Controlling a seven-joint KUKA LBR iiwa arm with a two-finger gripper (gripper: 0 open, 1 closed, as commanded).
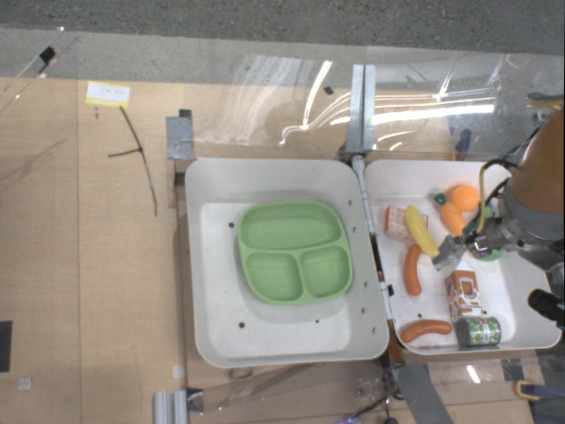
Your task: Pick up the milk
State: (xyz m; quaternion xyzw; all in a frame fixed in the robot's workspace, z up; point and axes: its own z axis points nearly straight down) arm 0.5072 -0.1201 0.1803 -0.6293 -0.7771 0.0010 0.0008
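Note:
A brown and white carton point(463, 294), the milk by its look, lies in the right bin point(530, 338) near its front. My gripper point(457, 251) hangs just behind the carton, above the bin floor between a banana and the carton, with nothing seen in its grasp. The grey arm with its orange band point(538, 188) reaches in from the right. A small white and red box point(398, 221) lies at the bin's left side behind the banana.
The right bin also holds a yellow banana point(422, 230), an orange fruit point(463, 198) with a carrot-like piece point(452, 218), two sausages point(412, 270) point(426, 329) and a green can point(480, 331) beside the carton. A green divided plate point(294, 253) sits in the left bin point(212, 325).

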